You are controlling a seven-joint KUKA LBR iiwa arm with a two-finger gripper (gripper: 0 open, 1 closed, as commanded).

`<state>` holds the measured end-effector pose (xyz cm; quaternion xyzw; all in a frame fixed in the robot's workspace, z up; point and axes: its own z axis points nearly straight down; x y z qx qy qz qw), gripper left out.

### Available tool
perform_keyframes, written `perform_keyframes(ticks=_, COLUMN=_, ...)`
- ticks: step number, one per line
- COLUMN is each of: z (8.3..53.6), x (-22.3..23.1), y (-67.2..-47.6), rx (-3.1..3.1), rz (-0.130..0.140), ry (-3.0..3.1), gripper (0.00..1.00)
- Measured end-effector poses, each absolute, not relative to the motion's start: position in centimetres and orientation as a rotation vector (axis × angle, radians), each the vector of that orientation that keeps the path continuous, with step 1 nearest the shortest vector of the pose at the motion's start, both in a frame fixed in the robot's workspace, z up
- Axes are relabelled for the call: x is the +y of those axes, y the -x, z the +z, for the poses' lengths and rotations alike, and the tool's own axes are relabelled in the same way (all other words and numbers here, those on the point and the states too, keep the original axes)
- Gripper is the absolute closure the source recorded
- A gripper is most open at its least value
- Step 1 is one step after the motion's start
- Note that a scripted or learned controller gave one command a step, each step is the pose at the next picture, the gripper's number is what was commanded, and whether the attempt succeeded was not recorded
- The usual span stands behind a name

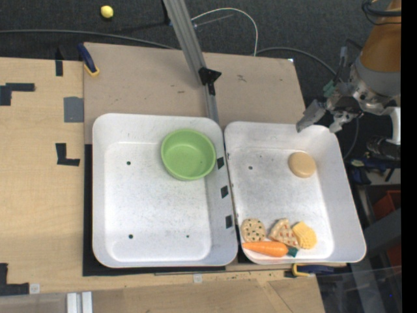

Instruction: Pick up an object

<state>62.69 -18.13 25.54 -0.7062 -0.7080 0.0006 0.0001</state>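
Observation:
A green bowl (188,153) sits in the left bin (117,194), near its upper right corner. In the right bin (339,194) lies a tan round bun (302,164) toward the upper right. Along that bin's front edge lie a round cracker (253,229), a carrot (266,248), a waffle-like wedge (283,231) and a yellow corn piece (304,235). My gripper (322,117) hangs over the right bin's upper right corner, above and to the right of the bun, with two dark fingers spread and nothing between them.
A slanted metal pole (189,34) crosses from the top toward the gap between the bins. A small yellow ball (107,11) lies on the dark floor at the upper left. Cables run across the back of the bench.

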Motion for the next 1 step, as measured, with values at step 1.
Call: perform_keyframes(ticks=1, z=25.54, x=-18.14, y=-62.69, rx=-2.224, rz=0.003, ry=2.219, gripper=0.0)
